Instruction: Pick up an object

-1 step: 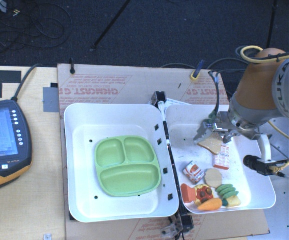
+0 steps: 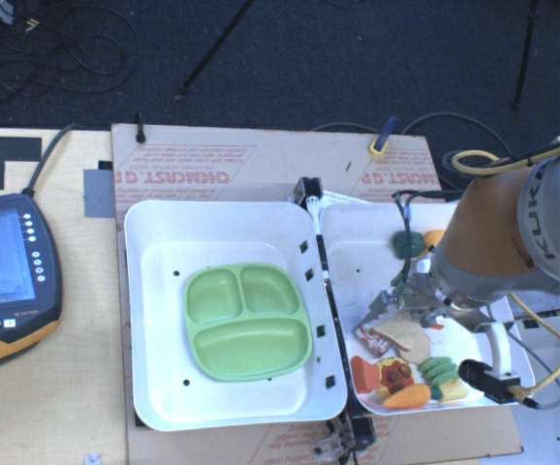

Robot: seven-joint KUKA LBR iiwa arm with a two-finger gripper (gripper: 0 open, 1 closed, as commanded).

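Two bins sit side by side on the desk [image 2: 67, 395]. The left bin [image 2: 154, 376] holds a divided plate [image 2: 248, 321] at its centre. In the right bin [image 2: 353, 250], toy food [image 2: 411, 371] is piled toward five o'clock, with the hand [image 2: 406, 303] just above the pile. A teach pendant [image 2: 9, 269] lies at nine o'clock, well apart from the bins.

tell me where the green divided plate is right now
The green divided plate lies flat in the middle of the left bin, across the divider from the right bin holding the toy food.
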